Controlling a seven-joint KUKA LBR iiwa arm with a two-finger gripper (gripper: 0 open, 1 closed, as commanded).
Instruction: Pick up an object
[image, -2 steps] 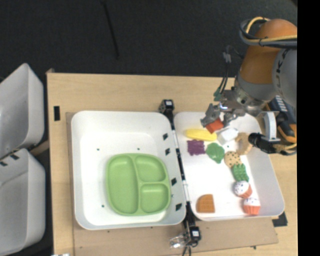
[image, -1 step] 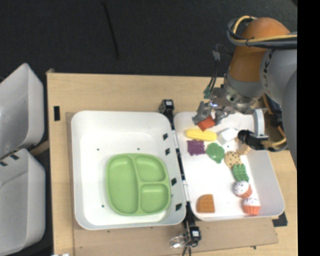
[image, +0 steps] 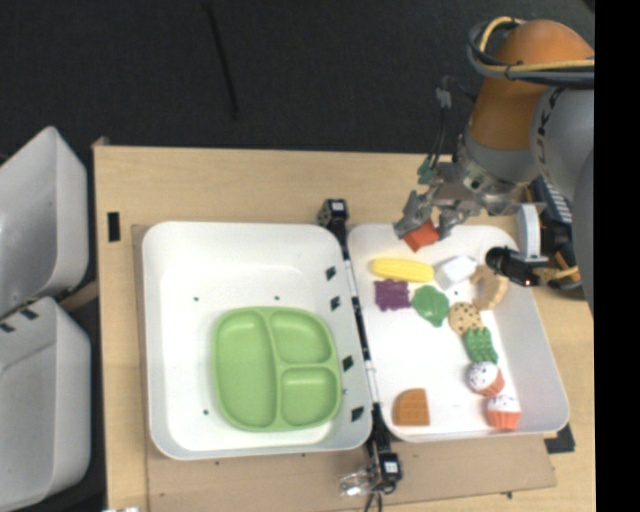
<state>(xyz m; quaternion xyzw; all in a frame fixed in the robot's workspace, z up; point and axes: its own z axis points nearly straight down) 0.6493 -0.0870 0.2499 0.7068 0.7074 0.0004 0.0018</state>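
Tabletop (image: 120, 300) of pale wood carries two shallow white bins side by side. The left bin (image: 180, 260) holds a light green divided plate (image: 275, 368) with three compartments, lying flat toward the bin's near half. The right bin (image: 530, 370) holds a scatter of small toys. The arm (image: 520, 80), grey with an orange band, reaches in from the right and ends above the far left corner of the right bin.

The gripper (image: 425, 222) is clenched on a small orange-red block (image: 422, 237), which sits between the finger ends just above the bin floor, tilted, its long axis running roughly left to right.

Just near of it lies a yellow corn cob (image: 402, 269), long axis left to right. Beside that are a purple piece (image: 392, 295), a dark green leafy piece (image: 432, 305) and a white piece (image: 456, 269). Down the right side run a tan cookie (image: 464, 318), a green ridged piece (image: 481, 345), a white speckled ball (image: 482, 377) and a cupcake with an orange base (image: 503, 411). A brown waffle square (image: 411, 407) lies apart near the front edge.

No writing or brand can be read on anything.
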